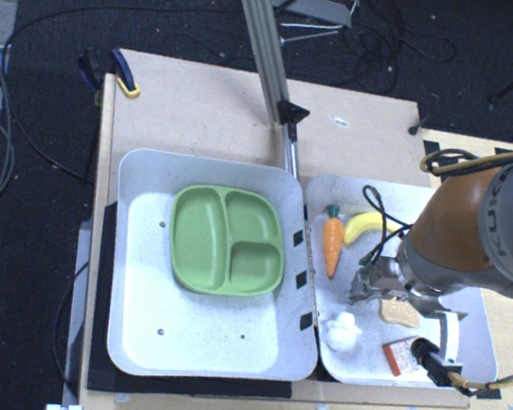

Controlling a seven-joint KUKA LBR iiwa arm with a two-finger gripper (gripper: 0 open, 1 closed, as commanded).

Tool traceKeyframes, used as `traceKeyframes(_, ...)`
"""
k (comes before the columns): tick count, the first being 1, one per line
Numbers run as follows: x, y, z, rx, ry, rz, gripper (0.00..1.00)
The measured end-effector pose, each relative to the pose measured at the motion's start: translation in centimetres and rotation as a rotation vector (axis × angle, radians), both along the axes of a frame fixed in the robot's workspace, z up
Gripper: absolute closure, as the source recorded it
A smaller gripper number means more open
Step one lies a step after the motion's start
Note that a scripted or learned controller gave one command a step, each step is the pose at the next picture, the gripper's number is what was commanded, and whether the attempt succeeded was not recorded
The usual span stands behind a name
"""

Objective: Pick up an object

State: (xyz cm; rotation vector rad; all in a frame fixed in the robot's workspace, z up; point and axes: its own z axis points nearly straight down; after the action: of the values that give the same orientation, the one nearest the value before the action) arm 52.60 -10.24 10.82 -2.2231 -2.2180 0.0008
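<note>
Here, one carrot, one banana, one plate

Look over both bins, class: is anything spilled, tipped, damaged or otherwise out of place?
Nothing stands out. The green divided plate lies flat in the left bin. The carrot, banana, white lump and red item lie loose in the right bin, near the gripper.

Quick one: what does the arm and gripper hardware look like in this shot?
The arm is bulky with rounded grey casing, and a broad orange-brown band sits above the wrist. A black cable loops off the wrist. The gripper is small, metallic grey with dark parts.
</note>
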Motion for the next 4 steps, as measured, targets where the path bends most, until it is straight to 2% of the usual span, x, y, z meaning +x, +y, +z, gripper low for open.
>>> traceKeyframes(1, -0.9, -0.4, 5.1, 0.000, -0.002, 0.001, 1.00)
traceKeyframes(3, -0.6, -0.5, 16.7, -0.002, -0.008, 0.005, 1.00)
traceKeyframes(4, -0.3, 4.5, 16.8, 0.000, -0.003, 0.009, 1.00)
